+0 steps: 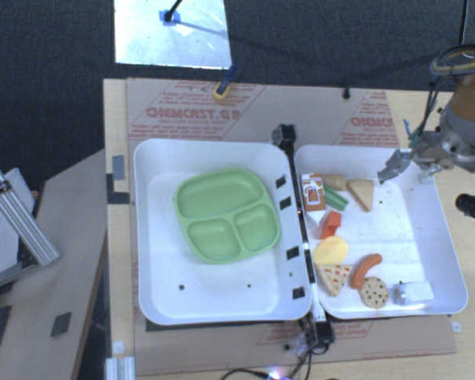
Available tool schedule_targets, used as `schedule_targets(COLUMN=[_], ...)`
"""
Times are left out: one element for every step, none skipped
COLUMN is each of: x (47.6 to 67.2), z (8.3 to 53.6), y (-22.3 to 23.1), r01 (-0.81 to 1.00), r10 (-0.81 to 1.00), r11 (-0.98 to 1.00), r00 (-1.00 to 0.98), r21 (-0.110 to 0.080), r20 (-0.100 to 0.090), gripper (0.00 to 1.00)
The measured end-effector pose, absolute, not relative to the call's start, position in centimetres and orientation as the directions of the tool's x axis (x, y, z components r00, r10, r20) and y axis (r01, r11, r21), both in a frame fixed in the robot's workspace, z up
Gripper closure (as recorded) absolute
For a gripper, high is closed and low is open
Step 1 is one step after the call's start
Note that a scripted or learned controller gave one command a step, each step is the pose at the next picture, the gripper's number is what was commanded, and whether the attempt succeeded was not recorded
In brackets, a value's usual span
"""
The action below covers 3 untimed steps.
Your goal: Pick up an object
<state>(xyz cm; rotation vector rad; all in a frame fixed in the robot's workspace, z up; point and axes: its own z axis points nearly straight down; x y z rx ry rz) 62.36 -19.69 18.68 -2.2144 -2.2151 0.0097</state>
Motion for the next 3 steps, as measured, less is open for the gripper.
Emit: schedule_targets(x=[62.7,62.5,62.6], z=[19.5,13.3,8.2], y=[-19.6,-19.4,-19.3], r01=[1.0,1.0,1.0], r10=[1.0,1.0,1.0], r11=[0.003,0.002,0.004], r00=[-0.003,-0.002,-0.004], r21=[0.002,-0.002,-0.001], r20=[0.0,0.001,0.0], gripper=[0.0,0.0,0.0])
